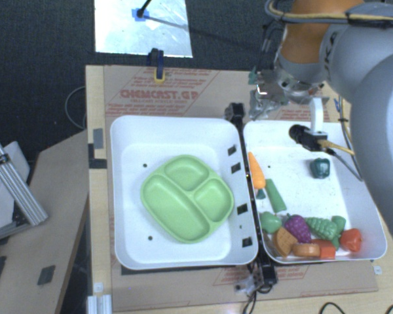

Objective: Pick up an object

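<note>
While the grey arm with its orange band reached in from the right, its two-finger gripper [270, 103] hung over the far rim of the right-hand shallow white bin [295, 159], above and apart from every toy; whether it stood apart or together could not be told, since the wrist hid that part. Nothing was seen held.

All the candidates for picking lay in that right bin. A small dark-green plastic toy [320, 168] sat alone near the middle, well apart from the rest, which by my reading made it the easiest target. An orange plastic carrot with a green top [255, 169] lay along the left wall, probably awkward because the wall left little room beside it. At the near end a purple plastic grape bunch [297, 227], a knobbly green plastic vegetable [322, 227] and a red plastic tomato [350, 239] were heaped touching one another, likely slid together there.

The left-hand white bin [128, 142] bore a pale-green divided plastic plate [187, 198], lying flat near its centre.
</note>
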Tool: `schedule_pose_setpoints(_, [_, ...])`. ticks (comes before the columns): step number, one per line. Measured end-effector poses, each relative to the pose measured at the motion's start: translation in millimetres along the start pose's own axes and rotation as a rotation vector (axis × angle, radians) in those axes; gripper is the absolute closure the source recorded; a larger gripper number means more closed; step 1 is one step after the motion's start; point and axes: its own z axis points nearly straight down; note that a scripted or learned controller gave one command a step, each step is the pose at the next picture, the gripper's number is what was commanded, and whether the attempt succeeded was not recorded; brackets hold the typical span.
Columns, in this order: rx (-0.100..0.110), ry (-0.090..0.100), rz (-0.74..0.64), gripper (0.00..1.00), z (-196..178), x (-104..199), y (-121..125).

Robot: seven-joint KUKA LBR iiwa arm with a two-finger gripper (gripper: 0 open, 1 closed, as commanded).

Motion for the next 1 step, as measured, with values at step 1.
schedule_pose_setpoints(1, [0.005,-0.001,0.003,1.00,-2.4,6.6,-15.1])
